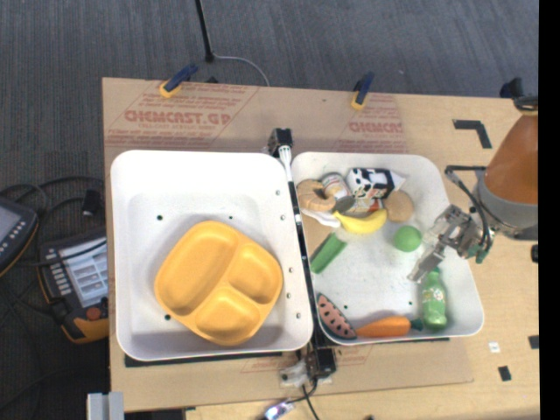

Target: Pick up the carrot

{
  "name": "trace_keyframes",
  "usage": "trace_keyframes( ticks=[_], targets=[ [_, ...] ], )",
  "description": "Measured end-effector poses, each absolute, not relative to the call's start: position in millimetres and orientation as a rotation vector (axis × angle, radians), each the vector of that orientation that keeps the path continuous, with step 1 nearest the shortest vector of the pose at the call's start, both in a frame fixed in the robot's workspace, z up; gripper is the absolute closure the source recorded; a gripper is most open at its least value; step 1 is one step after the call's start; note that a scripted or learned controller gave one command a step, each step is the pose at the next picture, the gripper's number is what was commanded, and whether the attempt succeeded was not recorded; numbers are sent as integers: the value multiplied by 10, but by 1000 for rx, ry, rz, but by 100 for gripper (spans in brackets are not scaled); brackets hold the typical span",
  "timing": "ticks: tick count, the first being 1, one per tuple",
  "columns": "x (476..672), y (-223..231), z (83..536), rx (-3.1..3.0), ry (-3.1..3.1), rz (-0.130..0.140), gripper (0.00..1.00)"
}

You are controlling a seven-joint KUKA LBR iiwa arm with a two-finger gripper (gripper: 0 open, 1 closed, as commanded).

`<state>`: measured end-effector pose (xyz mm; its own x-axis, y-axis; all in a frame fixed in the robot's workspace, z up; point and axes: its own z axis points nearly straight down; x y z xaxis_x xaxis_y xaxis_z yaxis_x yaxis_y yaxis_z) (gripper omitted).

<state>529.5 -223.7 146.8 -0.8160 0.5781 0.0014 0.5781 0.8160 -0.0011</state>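
Fingers (426, 265) hang parted and empty above the green bottle (434, 300); beside it, the carrot (383, 327) looks light, stiff, graspable mid-length.

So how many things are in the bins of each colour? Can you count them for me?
Green: 3, the cucumber piece, ball and bottle
Yellow: 2, the divided plate and banana
Orange: 1, the carrot
Red and green: 1, the watermelon slice
Black and white: 1, the cow-patterned toy
Tan: 2, a doughnut and a roundish brown item
Total: 10, though the back pile is cluttered.
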Motion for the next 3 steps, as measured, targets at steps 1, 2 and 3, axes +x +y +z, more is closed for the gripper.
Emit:
trace_keyframes(
  ticks=[1,2,3],
  targets=[
    [5184,-2238,3050,-828,-3037,1,0],
    [4842,-2236,2281,-349,-3123,0,0],
    [4837,-1592,1295,-306,-3126,-3,0]
  ],
)
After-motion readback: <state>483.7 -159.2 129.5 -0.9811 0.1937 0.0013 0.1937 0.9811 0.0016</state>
